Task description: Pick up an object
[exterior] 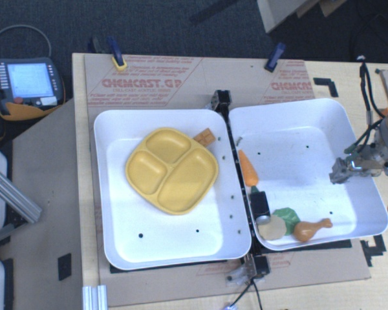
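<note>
The gripper (pixel 344 171) is hanging at the right edge of the right bin (pixel 291 118), just inside its rim, with the wrist and cabling trailing off to the right. It is too small and blurred to show whether it is apart or together, so that cannot be told, and nothing is showing in its grasp. It is sitting over bare white floor, well apart from anything it could pick up, which suggests it is only entering the bin and not yet committing to a target.

The candidates are crowding the near left corner of that bin, probably because the floor slopes them toward the wall. A brown drumstick-shaped toy (pixel 310 228) is lying nearest the gripper, with a green piece (pixel 288 215) and a pale round piece (pixel 271 228) touching or just beside it. A black block (pixel 258 204) is resting against the divider, and an orange carrot (pixel 247 168) is lying along that same wall farther back.

In the left bin (pixel 174 250), a yellow divided plate (pixel 172 170) is lying flat, partly covering a small brown block (pixel 204 136) at its far edge.

The drumstick looks the easiest pick, since its thin end is sticking out clear of the cluster. Both bins are sitting on the tabletop (pixel 200 76).
</note>
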`<control>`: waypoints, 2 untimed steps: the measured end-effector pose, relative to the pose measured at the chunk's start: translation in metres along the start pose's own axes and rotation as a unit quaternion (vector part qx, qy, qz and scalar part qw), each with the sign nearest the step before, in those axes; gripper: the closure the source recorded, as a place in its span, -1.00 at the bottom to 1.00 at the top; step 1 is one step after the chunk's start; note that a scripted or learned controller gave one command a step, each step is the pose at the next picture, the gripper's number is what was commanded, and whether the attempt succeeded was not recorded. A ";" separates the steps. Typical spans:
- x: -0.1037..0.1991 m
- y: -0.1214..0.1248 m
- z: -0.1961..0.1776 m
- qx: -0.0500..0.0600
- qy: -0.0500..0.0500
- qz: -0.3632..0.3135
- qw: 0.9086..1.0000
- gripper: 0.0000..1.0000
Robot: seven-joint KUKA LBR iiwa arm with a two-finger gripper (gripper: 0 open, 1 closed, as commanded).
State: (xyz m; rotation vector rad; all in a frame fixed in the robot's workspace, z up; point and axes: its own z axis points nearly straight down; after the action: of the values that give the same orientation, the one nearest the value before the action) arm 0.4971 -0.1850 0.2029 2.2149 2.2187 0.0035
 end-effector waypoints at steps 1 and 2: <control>0.044 0.030 0.004 0.002 0.001 -0.002 1.000 1.00; 0.094 0.057 -0.011 0.001 0.001 -0.003 1.000 1.00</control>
State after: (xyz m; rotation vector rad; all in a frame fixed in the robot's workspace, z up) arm 0.5538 -0.0911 0.2136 2.2115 2.2264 0.0042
